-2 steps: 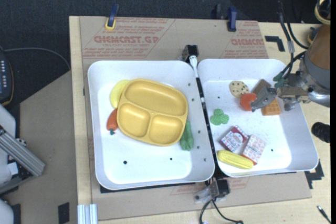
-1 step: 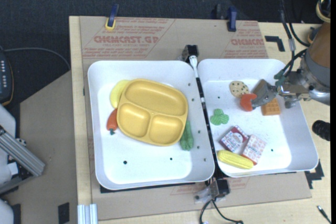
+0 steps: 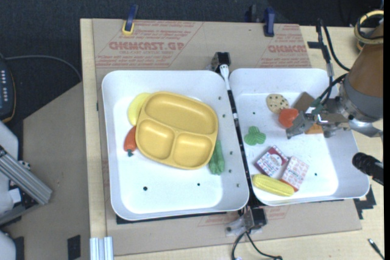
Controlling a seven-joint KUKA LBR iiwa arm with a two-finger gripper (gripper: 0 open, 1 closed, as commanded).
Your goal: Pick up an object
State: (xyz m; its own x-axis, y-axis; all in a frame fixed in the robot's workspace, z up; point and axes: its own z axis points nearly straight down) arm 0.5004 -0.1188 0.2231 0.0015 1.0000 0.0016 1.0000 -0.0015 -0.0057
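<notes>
My gripper [image 3: 306, 121] hangs low over the right bin [image 3: 341, 182], near its upper right part, on the grey arm with its orange band [image 3: 373, 70]. A red round object [image 3: 286, 117] lies right at the gripper's left side, and a small orange piece [image 3: 315, 128] shows just under it. Whether either one is held cannot be made out. A speckled cookie [image 3: 276, 101] sits a little up and left of the red object. Further left lies a green leafy toy [image 3: 254, 136].
Two red-and-white packets [image 3: 271, 161] [image 3: 294, 172] and a yellow corn-like toy [image 3: 272, 186] lie at the right bin's front. The left bin [image 3: 170, 198] holds a yellow divided plate [image 3: 177, 130] with a yellow piece [image 3: 135, 108], a red-orange pepper [image 3: 130, 140] and a green item [image 3: 217, 159] around it.
</notes>
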